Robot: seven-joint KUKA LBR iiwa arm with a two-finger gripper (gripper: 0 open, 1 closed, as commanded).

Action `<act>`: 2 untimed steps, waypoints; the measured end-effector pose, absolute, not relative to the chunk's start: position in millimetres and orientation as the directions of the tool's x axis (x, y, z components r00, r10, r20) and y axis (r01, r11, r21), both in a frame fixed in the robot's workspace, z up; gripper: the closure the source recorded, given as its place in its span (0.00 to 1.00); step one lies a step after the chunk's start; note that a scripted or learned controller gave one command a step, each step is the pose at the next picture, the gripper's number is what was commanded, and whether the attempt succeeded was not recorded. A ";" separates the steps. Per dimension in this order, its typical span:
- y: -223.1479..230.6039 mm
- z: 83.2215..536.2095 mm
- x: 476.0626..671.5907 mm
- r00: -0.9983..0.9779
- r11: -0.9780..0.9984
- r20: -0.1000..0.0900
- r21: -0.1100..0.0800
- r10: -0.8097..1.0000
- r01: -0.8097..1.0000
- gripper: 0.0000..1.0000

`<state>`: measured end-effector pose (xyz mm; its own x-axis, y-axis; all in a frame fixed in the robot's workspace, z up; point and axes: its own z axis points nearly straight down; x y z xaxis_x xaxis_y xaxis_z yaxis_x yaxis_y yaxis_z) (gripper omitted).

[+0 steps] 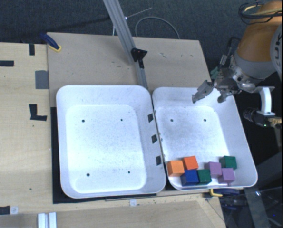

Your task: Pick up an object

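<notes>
A: Camera view: where are the blocks?
B: Seven small blocks cluster at the six-o'clock end of the right bin [236, 127]: two orange blocks [182, 165], a blue block [191, 176], two green blocks [228, 162] and two purple blocks [221, 171], several touching one another.
A: Anything crowding them?
B: Only each other and the bin's near wall. The left bin [65, 99] lies alongside, the two rims touching.
A: And the gripper?
B: The gripper [211, 94] hangs over the right bin's twelve-o'clock rim, fingers spread apart with nothing between them. The blocks lie well apart from it, toward six o'clock. A slanted metal pole [120, 20] crosses the bench beyond the bins.
</notes>
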<state>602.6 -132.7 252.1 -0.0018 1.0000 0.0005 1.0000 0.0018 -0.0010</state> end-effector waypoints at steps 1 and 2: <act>-102.5 218.2 656.1 -0.005 0.005 0.000 -0.002 1.000 1.000 0.00; -62.5 190.2 556.6 -0.001 0.001 0.002 -0.008 1.000 1.000 0.00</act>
<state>556.6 -62.5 190.2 -0.0007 1.0000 0.0016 1.0000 0.0008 -0.0079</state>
